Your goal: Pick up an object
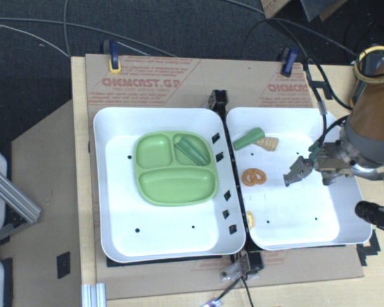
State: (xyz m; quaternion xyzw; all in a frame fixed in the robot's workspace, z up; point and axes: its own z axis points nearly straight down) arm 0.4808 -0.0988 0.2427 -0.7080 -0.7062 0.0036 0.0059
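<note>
Gripper (299, 173) is hanging over the right bin (320, 232), holding nothing; can't tell its opening from this angle. Pretzel (254, 176) is lying just left of it, green piece (248, 138) and cracker (267, 144) further up. Risk I'm seeing: descending off-centre, nudging the pretzel toward the divider, closing on air.

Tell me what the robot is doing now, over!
Gripper low over right bin, nothing seen between its fingers. Pretzel close on its left, untouched. Green piece and cracker further back. Nothing blocking.
</note>
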